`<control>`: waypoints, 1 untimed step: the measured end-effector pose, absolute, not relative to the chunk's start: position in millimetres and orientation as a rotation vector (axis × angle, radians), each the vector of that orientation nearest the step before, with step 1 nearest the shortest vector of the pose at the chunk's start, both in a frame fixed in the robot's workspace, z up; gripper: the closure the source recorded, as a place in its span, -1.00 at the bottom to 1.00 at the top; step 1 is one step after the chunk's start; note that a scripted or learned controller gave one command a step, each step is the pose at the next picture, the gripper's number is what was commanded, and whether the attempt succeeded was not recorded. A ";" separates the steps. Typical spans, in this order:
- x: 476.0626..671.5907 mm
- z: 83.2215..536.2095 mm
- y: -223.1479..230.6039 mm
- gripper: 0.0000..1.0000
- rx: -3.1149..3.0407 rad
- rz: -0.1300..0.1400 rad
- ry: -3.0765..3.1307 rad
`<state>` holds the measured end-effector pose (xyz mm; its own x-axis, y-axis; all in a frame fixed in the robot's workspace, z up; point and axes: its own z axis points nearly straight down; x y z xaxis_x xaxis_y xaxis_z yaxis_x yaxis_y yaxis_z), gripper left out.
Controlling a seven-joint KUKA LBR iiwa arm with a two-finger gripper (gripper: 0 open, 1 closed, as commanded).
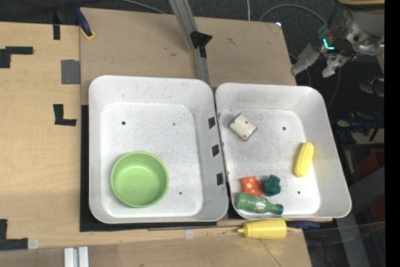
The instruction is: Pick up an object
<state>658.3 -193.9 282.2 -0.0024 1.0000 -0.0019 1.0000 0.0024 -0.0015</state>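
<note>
My gripper [317, 63] hangs beyond the back right corner of the right bin [325, 109], above the bench edge, open, with nothing between its fingers. In the right bin lie a white block [242, 126] near the back left, a yellow corn-like piece [304, 159] at the right, and at the front a small orange-red piece [251, 185], a dark green piece [271, 184] and a green bottle [257, 203] on its side. A green bowl [139, 179] sits in the front left of the left bin [100, 103].
A yellow bottle [265, 229] lies on the bench just in front of the right bin. A slanted grey pole [181, 0] rises behind the bins, with cables around it. Tape marks dot the wooden bench at the left.
</note>
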 end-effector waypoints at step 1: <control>660.8 238.1 -194.1 -1.00 2.221 -0.007 2.226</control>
